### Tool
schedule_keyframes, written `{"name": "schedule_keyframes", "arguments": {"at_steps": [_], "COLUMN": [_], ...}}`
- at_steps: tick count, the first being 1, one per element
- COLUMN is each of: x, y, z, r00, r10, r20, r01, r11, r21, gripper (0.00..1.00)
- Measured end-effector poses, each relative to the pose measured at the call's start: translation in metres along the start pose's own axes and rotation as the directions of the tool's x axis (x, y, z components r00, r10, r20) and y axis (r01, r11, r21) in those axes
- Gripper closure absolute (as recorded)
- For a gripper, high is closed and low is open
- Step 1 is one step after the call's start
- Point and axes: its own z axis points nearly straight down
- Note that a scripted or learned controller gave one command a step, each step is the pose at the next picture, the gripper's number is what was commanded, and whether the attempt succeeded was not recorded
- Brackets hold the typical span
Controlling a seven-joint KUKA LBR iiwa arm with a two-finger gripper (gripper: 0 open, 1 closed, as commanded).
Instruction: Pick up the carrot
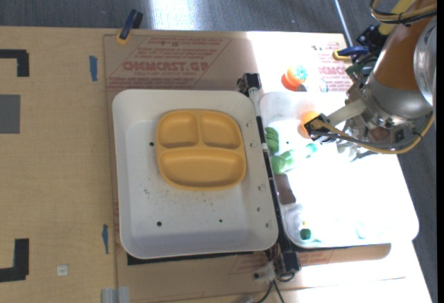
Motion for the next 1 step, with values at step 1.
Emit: {"name": "schedule_keyframes", "arguments": {"at_steps": [1], "x": [-0.0038], "y": [-0.0676], "z": [0.0296], "r00": [1.0], "r10": [-0.029], "r20": [0.003], "r01": [0.029], "r11": [1.0], "r21": [0.003], "gripper": [1.0]}}
